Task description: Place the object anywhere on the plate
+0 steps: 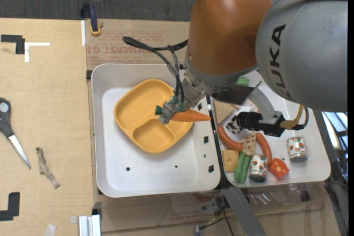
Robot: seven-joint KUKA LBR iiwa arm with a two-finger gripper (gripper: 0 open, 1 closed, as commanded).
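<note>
A yellow divided plate (141, 113) lies tilted in the left white bin (149, 174). A toy carrot (188, 115), orange with a green leafy end pointing left, lies level over the plate's right rim. My gripper (176, 106) reaches down from the big orange and grey arm and sits right at the carrot's green end, above the plate's right compartment. The fingers are small and dark against the carrot top, and their gap is not readable.
The right bin (310, 174) holds toy food: two sausages, a green pod, cheese, a cracker, a strawberry and two small cans. Black cables hang along the wrist over the plate. Scissors (12, 138) lie on the wooden bench at the left.
</note>
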